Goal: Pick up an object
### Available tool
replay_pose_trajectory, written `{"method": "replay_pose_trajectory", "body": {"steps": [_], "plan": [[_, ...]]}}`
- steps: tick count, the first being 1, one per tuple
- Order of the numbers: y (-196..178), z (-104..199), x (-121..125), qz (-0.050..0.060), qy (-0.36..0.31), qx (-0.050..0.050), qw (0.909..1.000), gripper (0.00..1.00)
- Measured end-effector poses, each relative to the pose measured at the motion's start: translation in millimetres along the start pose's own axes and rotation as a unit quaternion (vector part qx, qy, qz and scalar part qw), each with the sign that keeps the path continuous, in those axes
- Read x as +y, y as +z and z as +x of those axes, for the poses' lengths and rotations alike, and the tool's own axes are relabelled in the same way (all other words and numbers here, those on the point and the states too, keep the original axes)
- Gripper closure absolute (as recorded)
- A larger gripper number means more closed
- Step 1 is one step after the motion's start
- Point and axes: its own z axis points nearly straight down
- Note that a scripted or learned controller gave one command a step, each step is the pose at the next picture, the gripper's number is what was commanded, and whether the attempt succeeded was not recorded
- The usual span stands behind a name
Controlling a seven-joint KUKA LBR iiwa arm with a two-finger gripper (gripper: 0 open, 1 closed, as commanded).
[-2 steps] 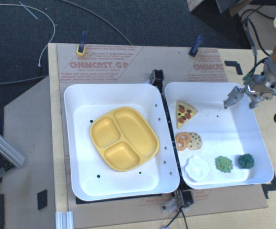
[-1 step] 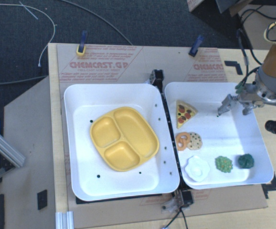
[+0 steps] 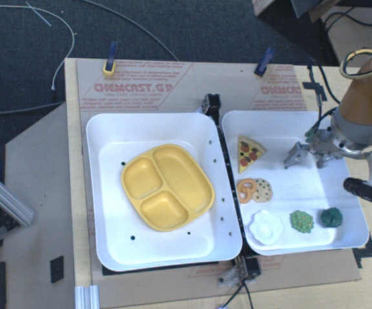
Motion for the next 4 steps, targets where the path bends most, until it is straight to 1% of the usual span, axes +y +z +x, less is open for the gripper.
{"method": "replay_pose_trajectory", "body": {"steps": [1,2,3,4], "plan": [[-14.3,-0.4,2.0,-0.004,0.0,-0.001,1.0,1.0],[-59.8,6.4,3.1,-0.005,-0.001,-0.002,1.0,1.0],[-113.9,6.5,4.2,-0.006,0.0,-0.002,1.0,1.0],[-110.0,59.8,-18.6,-0.001,-0.002,0.0,1.0,1.0]]}}
